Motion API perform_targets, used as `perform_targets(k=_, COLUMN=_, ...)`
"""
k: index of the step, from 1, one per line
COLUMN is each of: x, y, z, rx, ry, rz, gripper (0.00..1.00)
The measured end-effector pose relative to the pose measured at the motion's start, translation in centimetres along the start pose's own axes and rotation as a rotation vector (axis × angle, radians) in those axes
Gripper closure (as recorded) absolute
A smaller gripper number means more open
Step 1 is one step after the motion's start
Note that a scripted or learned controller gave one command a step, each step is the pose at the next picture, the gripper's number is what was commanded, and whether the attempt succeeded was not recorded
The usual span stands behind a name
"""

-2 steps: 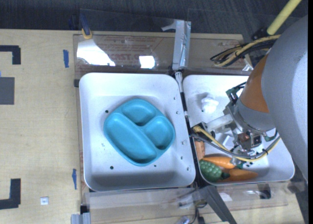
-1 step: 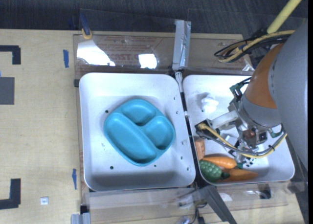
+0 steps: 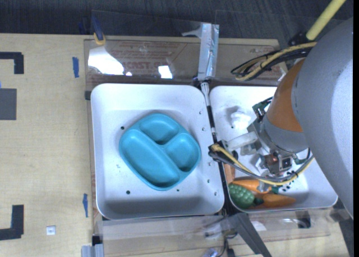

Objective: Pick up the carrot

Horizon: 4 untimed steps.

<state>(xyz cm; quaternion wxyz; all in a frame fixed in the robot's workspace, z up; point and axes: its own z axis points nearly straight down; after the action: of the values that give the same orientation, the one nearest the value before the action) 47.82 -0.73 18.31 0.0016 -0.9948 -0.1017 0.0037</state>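
Two bins: you see a blue divided plate (image 3: 160,150) in the left one.
Carrot (image 3: 268,193): right bin's near edge, beside something green.
Gripper (image 3: 268,163): above the carrot; you cannot tell its state.

Two bins sit side by side on the counter (image 3: 45,155). The left bin (image 3: 109,110) holds a divided plate (image 3: 160,150) at its middle. In the right bin (image 3: 320,186), the carrot (image 3: 263,193) lies along the near wall, with a bumpy toy vegetable (image 3: 241,194) touching its left end, and the arm (image 3: 314,115) reaches over this bin from the right.
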Motion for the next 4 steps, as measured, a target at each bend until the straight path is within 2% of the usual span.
perform_targets(k=1, x=-1.5, y=7.1, z=-0.1, rx=-0.003, ry=0.003, rz=0.006, gripper=0.0)
perform_targets(k=2, x=-0.4, y=2.2, z=0.0, rx=0.001, ry=0.003, rz=-0.002, gripper=0.0)
perform_targets(k=3, x=-1.9, y=9.0, z=6.4, rx=-0.002, ry=0.002, rz=0.004, gripper=0.0)
perform_targets(k=4, x=-1.8, y=8.8, z=5.5, rx=0.001, ry=0.001, rz=0.0, gripper=1.0)
